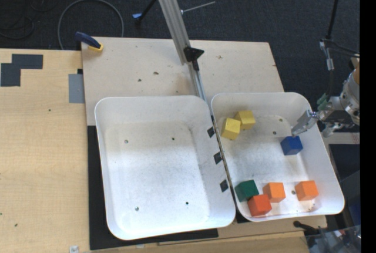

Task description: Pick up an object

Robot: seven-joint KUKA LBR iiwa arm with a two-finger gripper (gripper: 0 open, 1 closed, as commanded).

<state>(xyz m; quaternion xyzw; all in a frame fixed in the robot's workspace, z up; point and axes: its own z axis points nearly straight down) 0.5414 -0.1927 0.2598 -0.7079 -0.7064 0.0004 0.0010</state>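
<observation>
From my station I see a pale wooden bench [176,67] filling the middle of the frame, with a dark carpeted floor and loose cables across the top. A slanted aluminium post [171,11], ribbed and matte, rises from the bench toward the upper centre. A small blue and yellow clamp [89,41] grips the bench edge at upper left.

Two shallow white bins sit side by side, smooth plastic with rounded corners. The left bin [117,128] has a lightly speckled floor. The right bin [329,187] holds small, painted-looking cubes: two yellow blocks [237,124] touching each other near its upper left, a blue block [291,145] toward the right wall, and along the bottom a green block [247,189], a red block [259,205] and two orange blocks [289,191].

The gripper [305,122] reaches in from the right edge, its metallic tip just above the blue block. I cannot tell how its jaws stand, and I see no block between them.
</observation>
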